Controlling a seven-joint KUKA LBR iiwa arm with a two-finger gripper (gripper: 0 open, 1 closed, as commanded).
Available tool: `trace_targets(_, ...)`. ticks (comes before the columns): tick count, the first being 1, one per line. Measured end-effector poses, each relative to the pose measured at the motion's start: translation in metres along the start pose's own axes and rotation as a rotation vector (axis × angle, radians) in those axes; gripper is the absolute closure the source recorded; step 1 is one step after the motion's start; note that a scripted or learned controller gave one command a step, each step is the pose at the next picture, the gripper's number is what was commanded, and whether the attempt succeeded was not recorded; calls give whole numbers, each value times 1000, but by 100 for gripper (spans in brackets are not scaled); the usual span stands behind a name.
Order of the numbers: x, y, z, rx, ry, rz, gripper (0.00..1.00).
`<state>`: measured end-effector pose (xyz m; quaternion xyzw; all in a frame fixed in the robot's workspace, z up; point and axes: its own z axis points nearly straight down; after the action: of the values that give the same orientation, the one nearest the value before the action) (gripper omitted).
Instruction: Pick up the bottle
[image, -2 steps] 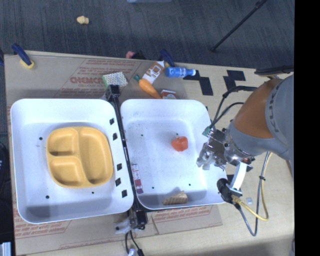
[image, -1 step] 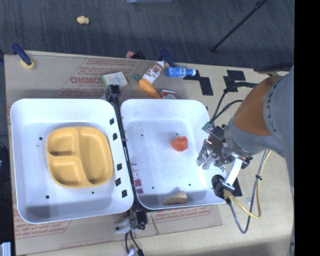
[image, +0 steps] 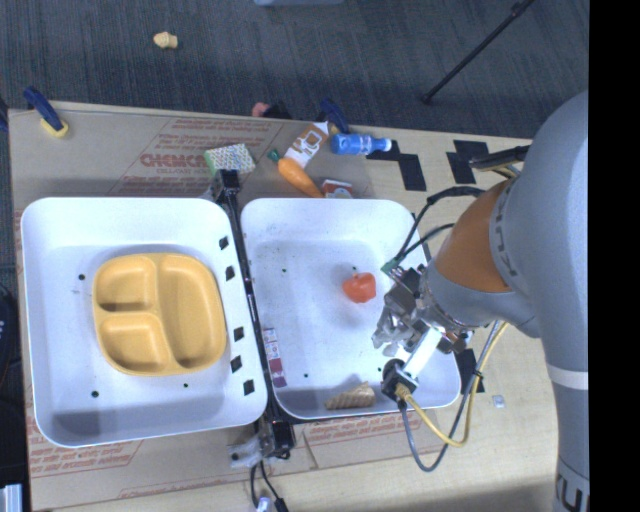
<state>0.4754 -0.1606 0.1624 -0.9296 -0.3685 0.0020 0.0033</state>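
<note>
Item: small blue plastic bottle with a white cap (image: 357, 144). It lies on its side on the cardboard-covered worktop (image: 120, 150), outside both bins, just behind the rear rim of the right-hand shallow white bin (image: 300, 215).

Adjacent stock: orange carrot-shaped toy (image: 299, 178) and white-and-orange carton (image: 308, 143), both close to the left of the bottle on the same strip of worktop; green patterned packet (image: 229, 157) further left.

Right-bin contents: small red-orange rounded object (image: 360, 288) near the middle; tan cone-like piece (image: 350, 399) against the front wall.

Left bin (image: 40, 240): yellow three-compartment plastic tray (image: 160, 311).

Gripper (image: 400, 345): low over the right bin's front right quarter, well apart from the bottle. State of the jaws: cannot tell, as wrist and cabling crowd them. Nothing is seen held.

Hazards, as judged:
- The bottle sits outside the bin, so a search confined to the bin would likely close on the red-orange object or the cone instead.
- A reach over the rear rim could catch that rim.
- A lying round bottle may roll from a glancing touch, toward the carton and carrot toy.
- The loose yellow cable (image: 440, 435) could snag on the bin's front wall.
</note>
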Motion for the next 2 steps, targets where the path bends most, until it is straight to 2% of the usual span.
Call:
trace_targets(1,-15,17,-30,-1,1,395,100)
trace_targets(2,-1,2,-13,1,2,546,100)
